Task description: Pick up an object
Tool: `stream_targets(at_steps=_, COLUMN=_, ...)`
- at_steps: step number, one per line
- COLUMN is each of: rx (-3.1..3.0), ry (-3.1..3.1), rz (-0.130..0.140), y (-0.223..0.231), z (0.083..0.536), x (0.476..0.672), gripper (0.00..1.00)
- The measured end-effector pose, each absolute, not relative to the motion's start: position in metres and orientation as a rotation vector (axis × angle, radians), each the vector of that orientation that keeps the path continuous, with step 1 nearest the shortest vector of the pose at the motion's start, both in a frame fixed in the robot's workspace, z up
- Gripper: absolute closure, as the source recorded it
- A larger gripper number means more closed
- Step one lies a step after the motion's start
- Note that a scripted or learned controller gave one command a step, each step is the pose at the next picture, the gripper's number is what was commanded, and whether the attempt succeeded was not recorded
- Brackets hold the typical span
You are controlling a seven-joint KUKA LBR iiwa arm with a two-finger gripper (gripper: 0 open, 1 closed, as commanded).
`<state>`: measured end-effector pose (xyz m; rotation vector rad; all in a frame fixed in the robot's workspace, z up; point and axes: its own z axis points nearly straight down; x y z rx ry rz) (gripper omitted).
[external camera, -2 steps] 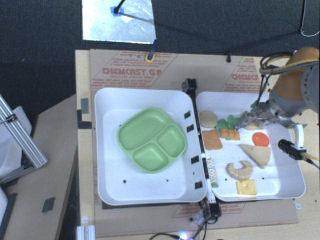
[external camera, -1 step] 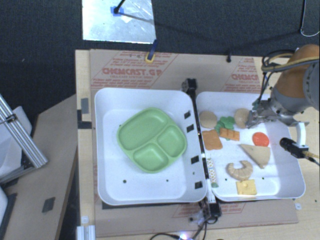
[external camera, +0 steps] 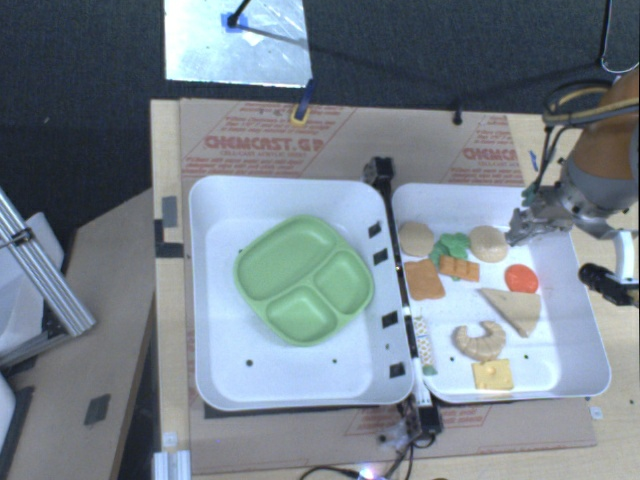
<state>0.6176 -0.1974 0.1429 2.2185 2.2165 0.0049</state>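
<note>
The right bin (external camera: 580, 268) holds several toy food pieces. They include a round tan cookie (external camera: 416, 238), a green broccoli piece (external camera: 455, 244), a small orange cracker (external camera: 461, 267) and a brown toast slice (external camera: 424, 280). There are also a beige disc (external camera: 489, 243), a red tomato (external camera: 521, 279), a tan wedge (external camera: 513, 311), a curled shrimp (external camera: 480, 340) and a yellow cheese square (external camera: 492, 374). My gripper (external camera: 520, 228) hangs over the bin's upper right, just right of the beige disc and above the tomato.
The left bin (external camera: 220, 218) holds a green divided plate (external camera: 303, 280). A black-clipped divider (external camera: 392, 278) runs between the bins. A foil sheet (external camera: 236, 28) lies beyond the bench, and a metal frame (external camera: 40, 278) stands at the far left.
</note>
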Motion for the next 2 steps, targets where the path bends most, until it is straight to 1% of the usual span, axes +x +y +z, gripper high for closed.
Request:
stream_targets(at_steps=1, rx=2.216, ry=2.215, rz=0.006, y=-0.204, z=0.207, x=0.618, gripper=1.00)
stream_targets(at_steps=2, rx=2.214, ry=2.223, rz=0.004, y=-0.205, z=0.226, x=0.619, gripper=1.00)
